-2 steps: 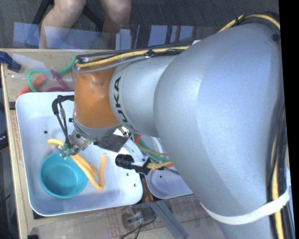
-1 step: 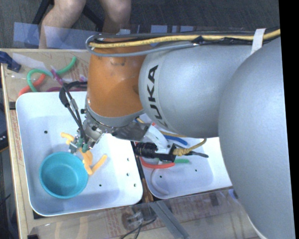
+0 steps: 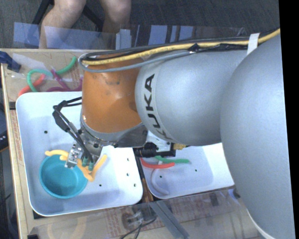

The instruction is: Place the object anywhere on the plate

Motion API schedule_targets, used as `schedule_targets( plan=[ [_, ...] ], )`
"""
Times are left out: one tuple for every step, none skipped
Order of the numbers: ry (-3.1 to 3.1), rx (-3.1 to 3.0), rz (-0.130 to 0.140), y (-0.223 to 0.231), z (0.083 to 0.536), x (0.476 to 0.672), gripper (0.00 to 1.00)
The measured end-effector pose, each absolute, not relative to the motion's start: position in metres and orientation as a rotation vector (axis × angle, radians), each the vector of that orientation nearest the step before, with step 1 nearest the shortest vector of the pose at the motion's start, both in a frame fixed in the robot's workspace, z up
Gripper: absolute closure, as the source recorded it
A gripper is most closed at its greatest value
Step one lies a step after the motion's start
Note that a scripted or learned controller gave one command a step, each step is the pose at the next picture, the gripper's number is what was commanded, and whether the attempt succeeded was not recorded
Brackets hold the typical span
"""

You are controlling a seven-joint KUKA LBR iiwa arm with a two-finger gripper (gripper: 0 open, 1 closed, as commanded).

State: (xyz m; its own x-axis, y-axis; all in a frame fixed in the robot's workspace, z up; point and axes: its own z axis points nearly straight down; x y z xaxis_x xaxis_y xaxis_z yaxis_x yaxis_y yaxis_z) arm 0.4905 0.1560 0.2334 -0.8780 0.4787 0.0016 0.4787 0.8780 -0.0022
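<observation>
Gripper (image 3: pixel 76 158) hanging low over the left bin (image 3: pixel 31 112), just at the upper right rim of the blue plate (image 3: pixel 63 177); whether it is wide or narrow, cannot tell, the metal parts blurring together under the wrist. A yellow object (image 3: pixel 94 167), long and thin, lying beside and under the gripper, its pieces showing on both sides of it and touching the plate's rim; whether it is clamped or merely lying there cannot be told. Black cables looping out from the wrist toward the left. The arm (image 3: pixel 199 97) reaching in from the right, its orange band (image 3: pixel 109 101) sitting over the middle of the left bin, the grey body covering most of the right bin (image 3: pixel 214 173). In the right bin, red and green thin items (image 3: pixel 165 163) lying near its left wall
</observation>
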Motion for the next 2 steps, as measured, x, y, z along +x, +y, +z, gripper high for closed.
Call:
schedule_targets(
  plan=[
    [-3.09,-0.541,0.003,0.121,0.164,0.511,1.0],
    [-3.138,-0.145,0.001,0.136,0.156,0.532,1.0]
  ],
)
